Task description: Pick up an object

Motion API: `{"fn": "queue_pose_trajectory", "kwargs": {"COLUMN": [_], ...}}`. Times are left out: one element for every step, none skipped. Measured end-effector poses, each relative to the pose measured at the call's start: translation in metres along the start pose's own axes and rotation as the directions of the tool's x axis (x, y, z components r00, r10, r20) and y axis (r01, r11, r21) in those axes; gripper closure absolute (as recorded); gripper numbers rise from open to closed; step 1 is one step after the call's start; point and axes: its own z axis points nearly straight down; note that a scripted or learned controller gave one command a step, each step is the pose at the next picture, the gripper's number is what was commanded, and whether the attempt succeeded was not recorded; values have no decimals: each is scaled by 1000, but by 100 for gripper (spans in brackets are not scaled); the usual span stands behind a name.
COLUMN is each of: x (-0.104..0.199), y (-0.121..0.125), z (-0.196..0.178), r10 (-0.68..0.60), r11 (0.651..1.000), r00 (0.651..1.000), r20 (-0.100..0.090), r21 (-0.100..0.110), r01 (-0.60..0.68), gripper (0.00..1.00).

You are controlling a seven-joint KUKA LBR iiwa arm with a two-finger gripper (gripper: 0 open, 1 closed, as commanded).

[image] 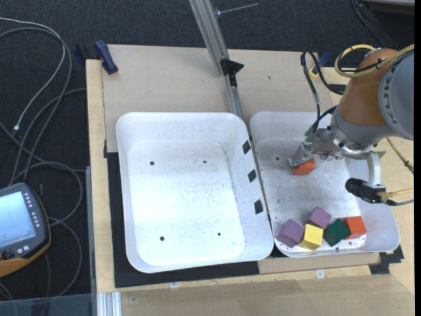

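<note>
The grey arm's two-finger gripper [304, 158] is standing over a small orange block [303, 168] in the right-hand shallow white bin [283, 127], toward the middle of that bin's floor. The fingers are sitting at the block's top, closed about it as far as I can judge, though how firm the hold is I cannot tell. To do this well, I'd say it is needing a square, centred squeeze before any lift, rising straight up. The block is looking matte, blunt-edged and plainly orange, lying well apart from the coloured cubes [320, 227] crowding the bin's near edge.
</note>
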Motion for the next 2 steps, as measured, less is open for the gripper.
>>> {"fn": "queue_pose_trajectory", "kwargs": {"x": [71, 168], "y": [64, 62], "z": [-95, -88], "r10": [-8, -8], "r11": [1000, 1000], "r00": [1000, 1000], "r20": [0, -2], "r21": [-11, 2], "r01": [8, 8], "gripper": [100, 100]}}
